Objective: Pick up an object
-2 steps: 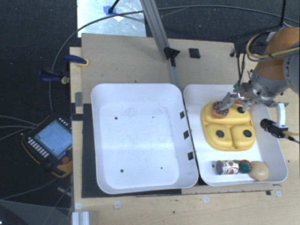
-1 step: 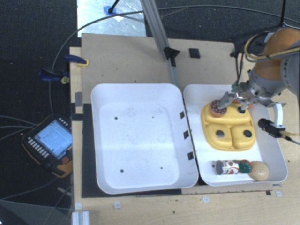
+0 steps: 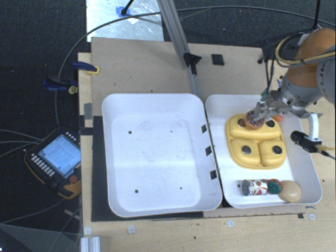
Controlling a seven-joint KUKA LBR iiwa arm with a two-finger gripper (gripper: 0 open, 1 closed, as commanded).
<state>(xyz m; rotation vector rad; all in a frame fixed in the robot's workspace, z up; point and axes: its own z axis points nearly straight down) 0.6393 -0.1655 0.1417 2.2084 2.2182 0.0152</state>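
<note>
Gripper [image 3: 256, 118] low in the right bin [image 3: 315, 190], tip over the rear edge of the yellow moulded tray [image 3: 255, 142], just above a small brownish round piece [image 3: 254, 123] there; jaws' state impossible to tell; bottle [image 3: 258, 187] and tan ball [image 3: 290, 191] near the front wall, well apart from the tip.

arm [image 3: 310, 62] cut off at right edge, hand [image 3: 256, 118] fingers too small to tell

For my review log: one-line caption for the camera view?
Gripper low over the yellow tray in the right bin; bottle and tan ball near its front.
</note>
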